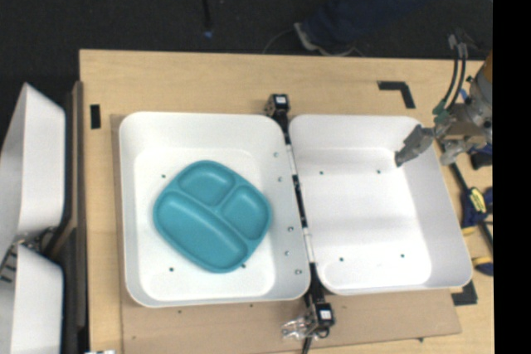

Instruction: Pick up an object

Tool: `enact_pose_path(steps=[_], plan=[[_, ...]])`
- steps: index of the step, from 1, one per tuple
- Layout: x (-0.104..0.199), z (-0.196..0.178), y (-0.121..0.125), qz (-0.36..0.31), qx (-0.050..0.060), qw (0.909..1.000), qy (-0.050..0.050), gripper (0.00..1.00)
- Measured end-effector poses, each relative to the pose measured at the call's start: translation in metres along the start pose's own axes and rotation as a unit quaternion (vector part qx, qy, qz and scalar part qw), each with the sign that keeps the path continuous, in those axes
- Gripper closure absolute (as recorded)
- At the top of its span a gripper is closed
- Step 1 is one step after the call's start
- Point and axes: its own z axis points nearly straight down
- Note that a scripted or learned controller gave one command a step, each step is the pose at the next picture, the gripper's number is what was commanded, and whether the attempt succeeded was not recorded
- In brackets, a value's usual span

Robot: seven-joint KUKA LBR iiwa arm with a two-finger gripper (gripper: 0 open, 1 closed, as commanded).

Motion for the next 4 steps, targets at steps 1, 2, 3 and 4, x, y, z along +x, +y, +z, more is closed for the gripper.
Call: enact_pose_path(steps=[1,2,3,4], plan=[[0.0,-0.006,0.002,-0.001,-0.005,1.0,-0.001,0.0],[0.002,0.04,-0.005,0.0,-0.003,1.0,-0.001,0.0],[-0.001,0.103,-0.003,0.0,-0.002,1.0,-0.001,0.0],[-0.002,0.145,-0.005,0.0,-0.003,1.0,-0.001,0.0]])
